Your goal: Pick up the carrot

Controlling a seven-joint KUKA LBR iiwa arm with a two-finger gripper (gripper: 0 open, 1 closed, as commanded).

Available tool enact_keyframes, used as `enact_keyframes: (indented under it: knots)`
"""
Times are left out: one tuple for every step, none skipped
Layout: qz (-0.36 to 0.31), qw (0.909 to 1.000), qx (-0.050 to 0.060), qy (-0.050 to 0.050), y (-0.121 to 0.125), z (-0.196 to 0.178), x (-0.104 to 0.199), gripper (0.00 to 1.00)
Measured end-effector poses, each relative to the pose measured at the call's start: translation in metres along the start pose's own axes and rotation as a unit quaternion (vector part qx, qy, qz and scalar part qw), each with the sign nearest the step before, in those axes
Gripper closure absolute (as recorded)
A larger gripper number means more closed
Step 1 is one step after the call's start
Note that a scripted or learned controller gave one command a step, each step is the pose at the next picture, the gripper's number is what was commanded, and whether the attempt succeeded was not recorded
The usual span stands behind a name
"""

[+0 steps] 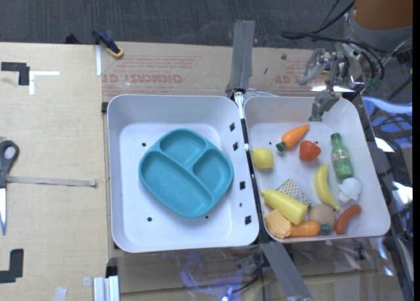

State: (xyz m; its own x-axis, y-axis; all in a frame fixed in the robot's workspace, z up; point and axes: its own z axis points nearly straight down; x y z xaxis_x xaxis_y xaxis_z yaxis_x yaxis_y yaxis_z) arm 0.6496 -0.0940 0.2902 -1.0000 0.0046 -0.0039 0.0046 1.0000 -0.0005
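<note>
The carrot [294, 136] is lying in the right bin [367, 162], near its far wall, just beside and up-left of the red tomato [310, 151]. Its long axis is running at a slant, green stem end pointing down-left, orange tip pointing up-right toward the gripper [326, 93]. The gripper is hovering above the bin's far rim, fingers spread and holding nothing, up and to the right of the carrot. A second carrot [305, 229] is resting near the front wall.

Bright, even overhead light; soft shadows, slightly blurred edges.
</note>
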Motion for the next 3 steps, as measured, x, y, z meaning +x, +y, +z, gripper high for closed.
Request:
enact_keyframes:
  knots:
    - [0.066,0.9978,0.0,0.001,-0.028,0.15,0.013,0.0]
    - [0.104,0.9946,0.0,0.0,-0.065,0.197,0.01,0.0]
    - [0.269,0.9632,0.0,-0.001,-0.057,0.196,0.005,0.0]
